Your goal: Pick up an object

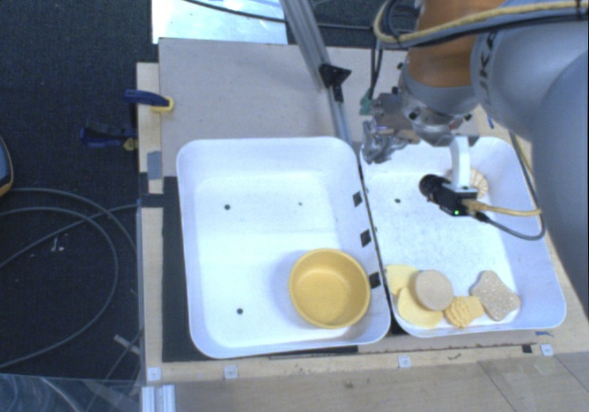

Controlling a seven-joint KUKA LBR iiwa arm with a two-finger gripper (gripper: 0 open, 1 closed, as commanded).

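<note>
Over the right bin (pixel 543 295), near its far left corner, the tool (pixel 379 145) is seen hanging from the grey arm (pixel 543 61) — whether it is clenched or released cannot be told. At that bin's near edge, a round biscuit (pixel 433 290), a ridged yellow piece (pixel 464 311) and a toast-shaped piece (pixel 497 295) are bunched together. A yellow bowl (pixel 329 287) is set in the left bin (pixel 230 217).

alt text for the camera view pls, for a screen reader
A grey robot arm reaches from the right over two white bins, its gripper above the far edge of the right bin. The left bin holds a yellow bowl; flat food pieces lie along the right bin's near edge.
</note>
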